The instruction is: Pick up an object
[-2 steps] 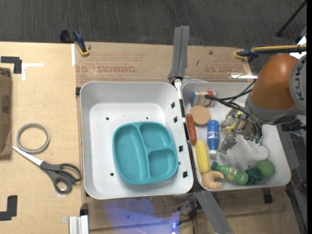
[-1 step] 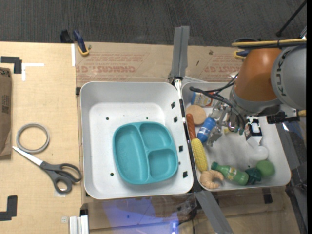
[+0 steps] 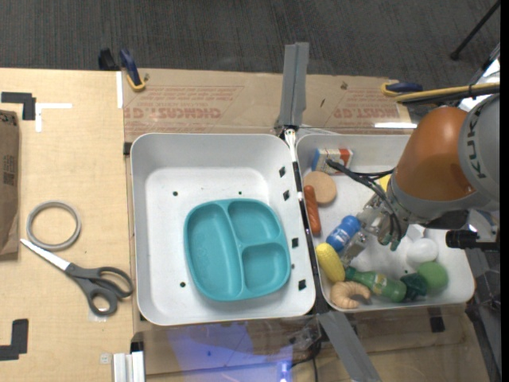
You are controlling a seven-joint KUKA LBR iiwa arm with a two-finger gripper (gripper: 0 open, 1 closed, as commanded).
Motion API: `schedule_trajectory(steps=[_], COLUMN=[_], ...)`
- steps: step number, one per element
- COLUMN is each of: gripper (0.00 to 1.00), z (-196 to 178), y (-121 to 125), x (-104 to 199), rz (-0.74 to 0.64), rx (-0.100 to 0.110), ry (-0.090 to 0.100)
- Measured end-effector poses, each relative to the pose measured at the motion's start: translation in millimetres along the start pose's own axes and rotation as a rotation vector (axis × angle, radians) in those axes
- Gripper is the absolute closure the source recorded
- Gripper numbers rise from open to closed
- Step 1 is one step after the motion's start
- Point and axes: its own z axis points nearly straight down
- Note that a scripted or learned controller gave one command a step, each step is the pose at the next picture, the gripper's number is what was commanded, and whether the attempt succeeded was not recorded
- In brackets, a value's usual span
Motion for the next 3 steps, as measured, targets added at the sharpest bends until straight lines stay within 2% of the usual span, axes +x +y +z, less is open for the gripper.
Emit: schedule_trajectory(steps=[1,2,3], gripper=[0.0,0.0,0.0], z=[0,0,0], y=[32,-6,15], x=[-24,14,-24], rz=[0.087,0.192,0.439], rx=[0.0,0.001,0.001], ry=[-0.002,0.0,-0.001])
